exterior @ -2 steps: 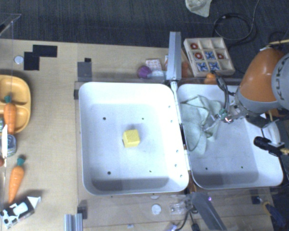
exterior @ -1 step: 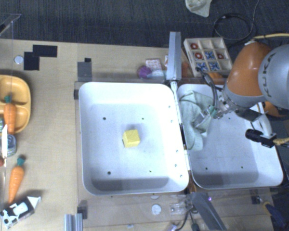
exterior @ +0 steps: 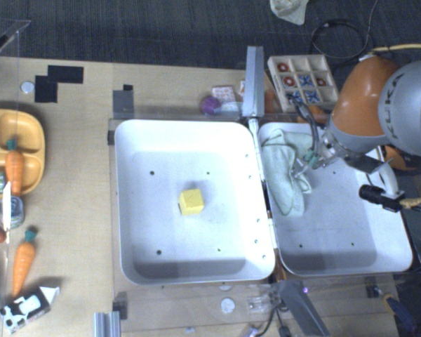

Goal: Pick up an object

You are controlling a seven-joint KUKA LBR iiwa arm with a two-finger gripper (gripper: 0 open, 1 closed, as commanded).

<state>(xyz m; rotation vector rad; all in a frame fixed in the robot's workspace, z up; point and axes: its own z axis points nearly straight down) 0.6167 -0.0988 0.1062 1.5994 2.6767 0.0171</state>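
Your arm (exterior: 389,111) leans over the right bin (exterior: 351,248), its hand (exterior: 310,161) down at the pale cloth (exterior: 284,174) bunched against that bin's left wall. You cannot tell whether the hand is apart or together. The cloth is limp, so a pinch may catch only a fold and slip free, or drag it over the wall. The yellow block (exterior: 191,201) lies well apart in the left bin (exterior: 147,251).
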